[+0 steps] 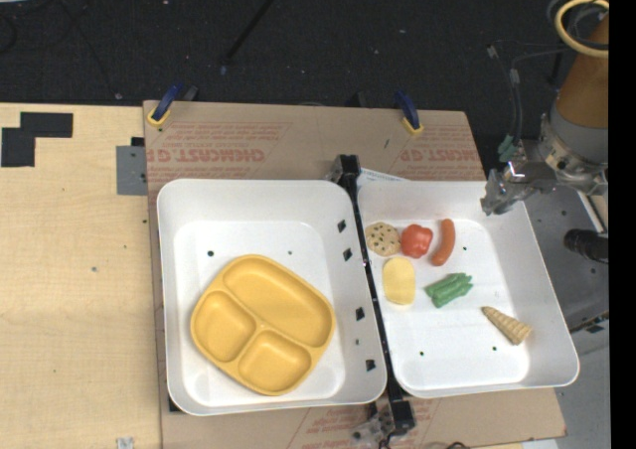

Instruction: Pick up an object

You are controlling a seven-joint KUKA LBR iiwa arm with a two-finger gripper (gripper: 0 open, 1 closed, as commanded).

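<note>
End effector [500,194] hovers over right bin's [552,323] upper corner; its opening cannot be told.

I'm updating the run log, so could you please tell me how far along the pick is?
Nothing looks picked yet. The gripper sits at the right bin's upper right edge, above its rim. The cookie, tomato, sausage, lemon, green pepper and cone all lie inside. Reach, grasp and lift remain.

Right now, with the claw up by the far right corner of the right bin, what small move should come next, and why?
Probably shift the claw left and toward the near side, over the hot dog, then lower. It sits at the right bin's far rim, and the hot dog looks like the closest item, lying apart from the tomato.
</note>
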